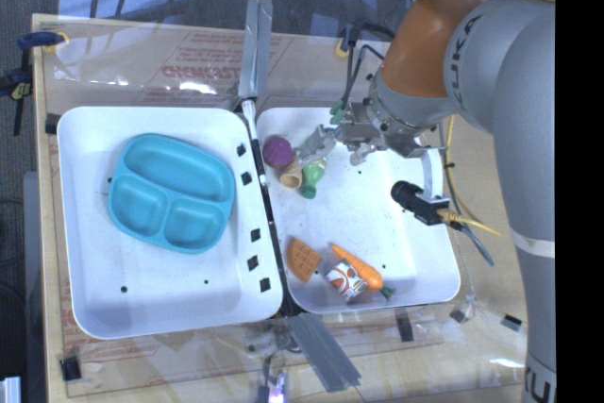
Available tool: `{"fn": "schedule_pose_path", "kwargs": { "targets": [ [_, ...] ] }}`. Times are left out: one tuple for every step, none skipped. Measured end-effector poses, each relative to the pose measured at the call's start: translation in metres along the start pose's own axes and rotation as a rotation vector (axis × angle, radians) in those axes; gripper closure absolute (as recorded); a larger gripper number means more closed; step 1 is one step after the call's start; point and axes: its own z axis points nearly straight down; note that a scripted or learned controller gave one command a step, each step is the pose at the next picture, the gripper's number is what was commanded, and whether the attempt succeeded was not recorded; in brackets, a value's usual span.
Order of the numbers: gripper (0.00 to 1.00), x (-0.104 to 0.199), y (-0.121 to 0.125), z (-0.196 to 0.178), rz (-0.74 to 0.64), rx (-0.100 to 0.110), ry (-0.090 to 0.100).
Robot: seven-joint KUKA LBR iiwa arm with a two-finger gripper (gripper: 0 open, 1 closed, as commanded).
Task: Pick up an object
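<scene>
divided plate (pixel 173 192): we see turquoise blue
bins (pixel 90 297): white
ball (pixel 277 150): purple
carrot (pixel 358 267): orange
arm band (pixel 429 41): orange
waffle piece (pixel 302 259): we see tan-orange

The claw (pixel 326 139) hangs over the right bin (pixel 429 241), seemingly just beside a purple toy (pixel 277 150).

The counter (pixel 142 61) is a pale wooden top under a clear sheet with faint red printing near its far edge. Two shallow white bins lie directly on it, side by side and touching along the middle — the left bin (pixel 85 297) toward the counter's left edge, the right bin (pixel 429 274) toward its right. A blue clamp (pixel 38 40) grips the far left corner. A grey metal strip (pixel 255 42) runs from the far edge to the seam between the bins — another grey strip (pixel 326 354) lies at the near edge.
</scene>
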Motion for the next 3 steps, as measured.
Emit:
{"fn": "schedule_pose_path", "kwargs": {
  "targets": [
    [0.0, -0.03, 0.041, 0.123, -0.099, -0.005, -0.002],
    [1.0, -0.029, 0.041, 0.113, -0.103, -0.003, -0.002],
    [1.0, -0.014, 0.067, -0.018, -0.138, -0.006, -0.002]
  ]
}}
